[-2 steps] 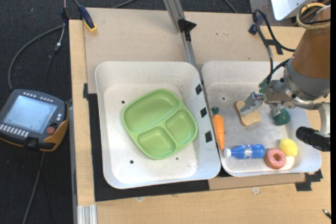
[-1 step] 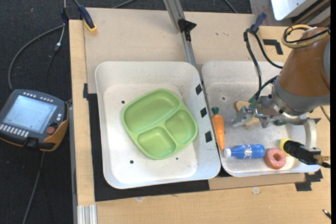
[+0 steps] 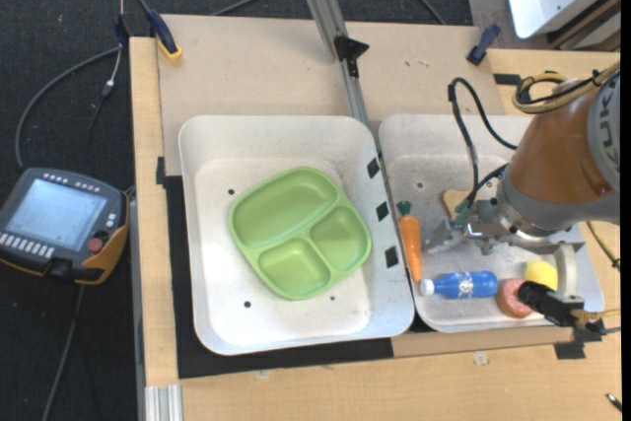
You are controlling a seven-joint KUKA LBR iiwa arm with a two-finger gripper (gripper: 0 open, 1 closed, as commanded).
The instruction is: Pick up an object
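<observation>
Crowding is worrying us: the fingers (image 3: 455,234), whose opening we cannot tell, are hovering just beside the orange plastic carrot (image 3: 411,247) and could nudge it.

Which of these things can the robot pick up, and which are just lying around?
For picking, in the right bin: carrot, blue bottle, pink ring, yellow ball.

Just lying about: green tray in the left bin, handheld screen on the floor, cables.

right bin (image 3: 434,128) | carrot (image 3: 410,245) by left wall | blue bottle (image 3: 459,285) lying flat, front
</observation>
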